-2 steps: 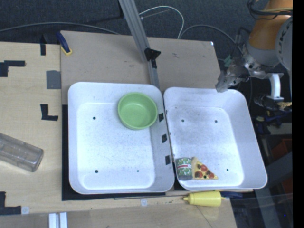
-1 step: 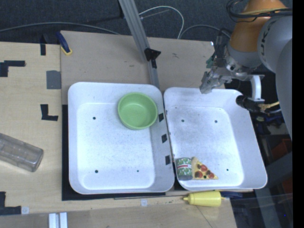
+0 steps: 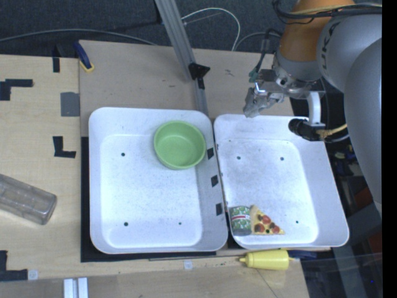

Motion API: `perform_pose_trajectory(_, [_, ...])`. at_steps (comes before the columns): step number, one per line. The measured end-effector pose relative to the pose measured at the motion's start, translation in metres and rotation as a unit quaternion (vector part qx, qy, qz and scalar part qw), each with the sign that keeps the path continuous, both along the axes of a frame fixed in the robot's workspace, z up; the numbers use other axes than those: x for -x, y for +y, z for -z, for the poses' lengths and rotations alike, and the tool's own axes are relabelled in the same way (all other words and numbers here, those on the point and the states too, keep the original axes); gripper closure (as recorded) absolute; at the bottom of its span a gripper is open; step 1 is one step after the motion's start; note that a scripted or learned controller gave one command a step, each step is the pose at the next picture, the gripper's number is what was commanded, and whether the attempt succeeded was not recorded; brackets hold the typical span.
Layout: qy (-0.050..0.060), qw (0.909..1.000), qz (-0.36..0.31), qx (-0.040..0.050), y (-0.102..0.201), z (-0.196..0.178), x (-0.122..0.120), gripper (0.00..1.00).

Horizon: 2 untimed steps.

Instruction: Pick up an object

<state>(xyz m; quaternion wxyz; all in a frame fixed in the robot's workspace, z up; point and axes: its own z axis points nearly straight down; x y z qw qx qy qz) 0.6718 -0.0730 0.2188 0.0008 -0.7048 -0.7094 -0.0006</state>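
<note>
Risk is building for you: pincer [image 3: 254,106], grip state I cannot tell, is hovering upper right, while snack packet [image 3: 254,221] is hugging the right bin [image 3: 322,185] wall.

My arm [image 3: 347,48] cut off at the right edge; fingertips of my gripper [image 3: 253,107] perhaps blurred together.

A pale wooden tabletop [image 3: 136,73] is being lit evenly from above. Dark carpeted floor [image 3: 74,8] is being seen toward 12 o'clock, crossed by white cables [image 3: 211,12] and a grey metal pole [image 3: 173,27].
</note>
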Motion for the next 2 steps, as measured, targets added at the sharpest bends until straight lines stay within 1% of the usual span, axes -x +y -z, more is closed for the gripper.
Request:
perform_pose_trajectory(1, [0.001, 1.0, 0.0, 0.0003, 0.062, 0.006, 0.001, 1.0])
perform_pose_trajectory(2, [0.0, 1.0, 0.0, 0.0, 0.116, -0.006, -0.006, 1.0])
